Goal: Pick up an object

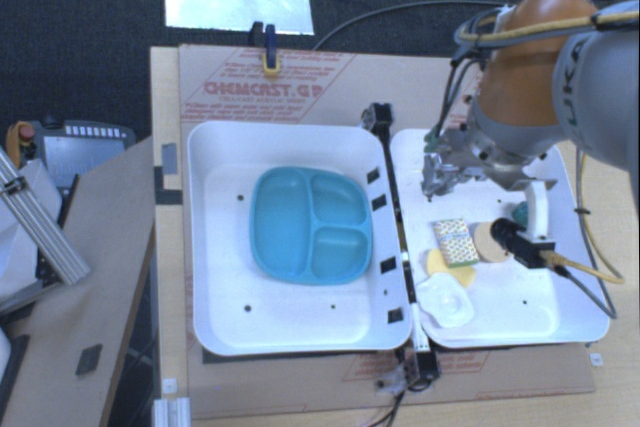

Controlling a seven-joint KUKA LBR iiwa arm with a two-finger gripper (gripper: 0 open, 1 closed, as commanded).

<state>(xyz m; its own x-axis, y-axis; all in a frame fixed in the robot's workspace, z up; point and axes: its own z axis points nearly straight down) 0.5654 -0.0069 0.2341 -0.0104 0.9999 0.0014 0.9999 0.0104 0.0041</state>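
The hand (432, 177) hangs over the left part of the right bin (545, 307). I cannot tell whether it is spread or pressed together, and no object is visibly caught in it.

The likeliest pick is the patterned pad (455, 240), the thing nearest the hand, lying flat just in front of it. A yellow piece (436, 263) touches the pad's near corner and a tan disc (487, 243) sits just beside its far edge. A white piece (445, 303) lies further out.

To do this well, I would centre the hand over the pad and turn it to straddle the pad's two free sides. It should then go straight down, clear of the neighbours and the bin wall. The plate (310, 223) in the left bin (215, 215) is best ignored.
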